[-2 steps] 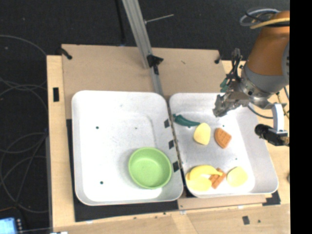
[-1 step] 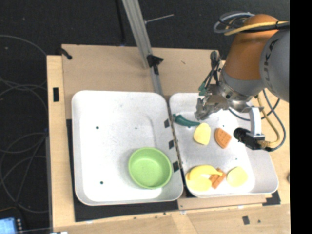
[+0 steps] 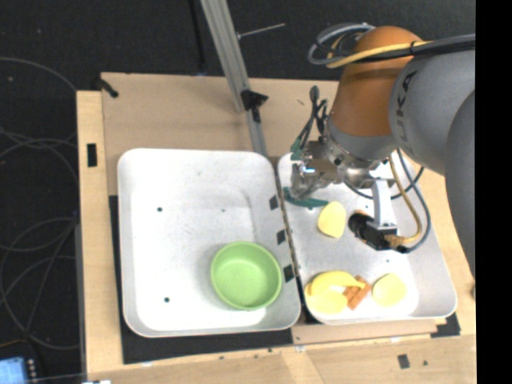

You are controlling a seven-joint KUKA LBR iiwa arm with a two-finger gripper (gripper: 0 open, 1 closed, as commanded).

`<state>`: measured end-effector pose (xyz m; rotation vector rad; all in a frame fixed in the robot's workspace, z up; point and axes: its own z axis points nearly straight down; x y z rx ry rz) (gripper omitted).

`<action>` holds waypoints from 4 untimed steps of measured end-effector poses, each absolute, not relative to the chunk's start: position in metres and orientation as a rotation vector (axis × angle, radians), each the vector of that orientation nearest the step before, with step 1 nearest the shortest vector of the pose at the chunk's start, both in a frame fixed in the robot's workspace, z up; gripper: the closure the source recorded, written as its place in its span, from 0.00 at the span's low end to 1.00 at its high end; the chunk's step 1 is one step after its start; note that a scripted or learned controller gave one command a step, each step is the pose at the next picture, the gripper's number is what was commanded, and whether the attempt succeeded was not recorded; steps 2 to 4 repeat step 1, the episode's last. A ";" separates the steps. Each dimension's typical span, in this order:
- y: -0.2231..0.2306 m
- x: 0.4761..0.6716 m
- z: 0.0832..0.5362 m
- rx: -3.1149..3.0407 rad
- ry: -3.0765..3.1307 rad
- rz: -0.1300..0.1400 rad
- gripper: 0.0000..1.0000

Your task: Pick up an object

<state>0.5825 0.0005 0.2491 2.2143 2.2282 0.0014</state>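
Scene: Two shallow white bins sat side by side on a tan bench (image 3: 160, 110), seen from above at a slant.
Arm: The grey arm (image 3: 376, 94), with its orange band, reached in from 3 o'clock and bent down over the right bin (image 3: 420, 274).
Gripper: The gripper (image 3: 305, 181) hung low at about 11 o'clock in the right bin, close to the wall shared with the left bin (image 3: 160, 182).
Grip state: Whether it was wide, narrow or closed on something could not be told, because the wrist hid it. Nothing was visibly held.
Teal strip: A small teal strip (image 3: 304, 202) lay just below the gripper at its 6 o'clock. It was unclear whether the two touched.
Yellow wedge: A yellow wedge (image 3: 332, 220) lay near the middle of the right bin, at about 4 o'clock from the gripper. It was near the gripper but apart from it.
Other pieces: A round yellow piece (image 3: 330, 289) lay at 7 o'clock in the right bin with an orange bit (image 3: 357, 296) touching it. A pale yellow slice (image 3: 390, 290) lay just beside them at 5 o'clock.
Green bowl: A green bowl (image 3: 246, 274) sat upright at 5 o'clock in the left bin, well apart from the gripper.
Done so far: By my reading, the approach was made, with the gripper down at bin level.
Left to do: A secure grasp and a lift clear of the bin both appeared to remain, since every object rested on a bin floor.
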 end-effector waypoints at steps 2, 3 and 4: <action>0.059 0.576 0.251 2.213 2.232 0.002 1.00; 0.059 0.576 0.251 2.213 2.232 0.002 1.00; 0.059 0.576 0.251 2.213 2.232 0.002 1.00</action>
